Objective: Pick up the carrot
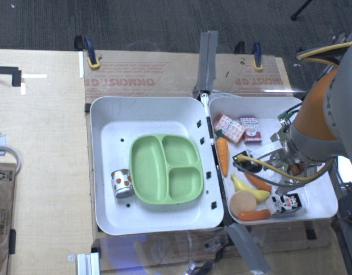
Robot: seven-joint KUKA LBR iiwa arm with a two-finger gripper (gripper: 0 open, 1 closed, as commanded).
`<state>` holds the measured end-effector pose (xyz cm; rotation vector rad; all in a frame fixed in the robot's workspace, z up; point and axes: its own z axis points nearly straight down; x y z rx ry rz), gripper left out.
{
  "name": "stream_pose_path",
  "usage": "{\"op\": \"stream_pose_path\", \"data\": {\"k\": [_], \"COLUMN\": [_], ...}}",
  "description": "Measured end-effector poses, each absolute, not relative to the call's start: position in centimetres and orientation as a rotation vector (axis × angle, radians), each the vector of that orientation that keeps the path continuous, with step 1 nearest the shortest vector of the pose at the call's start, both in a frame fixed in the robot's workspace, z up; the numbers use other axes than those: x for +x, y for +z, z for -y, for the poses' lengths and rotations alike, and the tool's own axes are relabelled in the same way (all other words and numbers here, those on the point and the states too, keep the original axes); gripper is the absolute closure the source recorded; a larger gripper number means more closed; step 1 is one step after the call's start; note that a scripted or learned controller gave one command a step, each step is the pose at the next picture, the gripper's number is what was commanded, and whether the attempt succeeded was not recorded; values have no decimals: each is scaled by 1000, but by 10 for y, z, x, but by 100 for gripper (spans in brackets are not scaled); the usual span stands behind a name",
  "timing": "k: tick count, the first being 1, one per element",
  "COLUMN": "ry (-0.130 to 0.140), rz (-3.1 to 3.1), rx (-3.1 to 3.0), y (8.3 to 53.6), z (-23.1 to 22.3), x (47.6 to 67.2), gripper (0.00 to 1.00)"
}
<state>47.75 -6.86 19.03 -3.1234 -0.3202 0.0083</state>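
Orange carrot (222, 155), green divided plate (165, 168), yellow banana (247, 188), white bins (101, 171)

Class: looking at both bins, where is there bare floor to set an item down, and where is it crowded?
Bare floor rings the green plate in the left bin, widest above it; a cup sits left. The right bin is crowded: carrot, boxes, banana.

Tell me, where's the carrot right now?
The carrot lies in the right bin, along its left wall, just below the small boxes and above the banana.
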Motion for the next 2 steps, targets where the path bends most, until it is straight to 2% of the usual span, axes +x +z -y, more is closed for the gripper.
{"op": "stream_pose_path", "data": {"k": [1, 2], "ry": [7, 6], "rz": [1107, 1469], "rx": [-2940, -2777], "y": [191, 292], "z": [75, 117], "x": [568, 595], "gripper": [100, 100]}}
